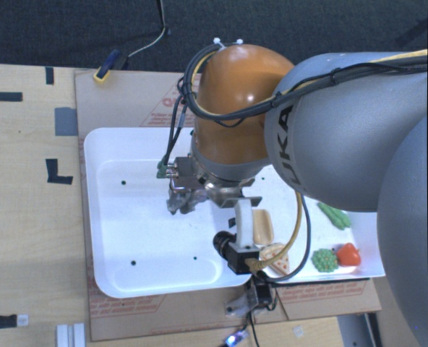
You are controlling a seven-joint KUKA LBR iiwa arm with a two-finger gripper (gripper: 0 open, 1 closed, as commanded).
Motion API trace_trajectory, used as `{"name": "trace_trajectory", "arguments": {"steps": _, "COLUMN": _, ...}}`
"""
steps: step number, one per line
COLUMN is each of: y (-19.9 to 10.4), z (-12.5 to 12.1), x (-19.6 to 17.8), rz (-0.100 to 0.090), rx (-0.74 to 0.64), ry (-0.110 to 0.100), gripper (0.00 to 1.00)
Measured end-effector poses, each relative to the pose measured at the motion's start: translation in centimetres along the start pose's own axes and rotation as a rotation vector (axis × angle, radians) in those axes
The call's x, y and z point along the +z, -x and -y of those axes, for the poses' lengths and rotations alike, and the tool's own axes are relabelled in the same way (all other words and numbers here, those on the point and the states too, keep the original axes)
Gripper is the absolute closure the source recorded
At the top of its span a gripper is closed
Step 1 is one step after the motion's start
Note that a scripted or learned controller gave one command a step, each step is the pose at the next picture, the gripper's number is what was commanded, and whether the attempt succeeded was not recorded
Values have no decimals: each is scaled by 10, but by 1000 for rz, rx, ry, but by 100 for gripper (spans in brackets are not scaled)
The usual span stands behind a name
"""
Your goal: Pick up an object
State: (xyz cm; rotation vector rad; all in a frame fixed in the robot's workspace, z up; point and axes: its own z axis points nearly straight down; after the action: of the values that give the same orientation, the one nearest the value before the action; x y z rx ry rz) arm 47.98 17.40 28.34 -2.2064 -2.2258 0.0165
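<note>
My gripper (179, 199) hangs low over the middle of the left white bin (120, 215), under the orange band of the arm. Nothing shows under or beside it on the bin floor there. In the right bin (369, 270), near its front edge, lie a green broccoli-like piece (324, 259), a red piece (349, 254) touching it, and a long green pod (334, 215) further back. A tan bread-like piece (263, 226) and a tan wedge (276, 259) lie near the divide between the bins. The arm hides most of the right bin.
Both bins rest on a cardboard sheet (127, 100) on the wooden bench. A yellow and blue plug (106, 65) with a cable lies at the sheet's far corner. Black tape marks (55, 170) dot the bench to the left.
</note>
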Motion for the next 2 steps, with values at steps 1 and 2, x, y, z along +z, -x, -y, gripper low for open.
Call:
{"name": "trace_trajectory", "arguments": {"steps": 1, "y": -20, "z": -87, "x": 9, "rz": -1, "rx": 6, "ry": 15, "gripper": 100}}
{"name": "trace_trajectory", "arguments": {"steps": 2, "y": -24, "z": -68, "x": 104, "rz": 1, "rx": 7, "ry": 4, "gripper": 100}}
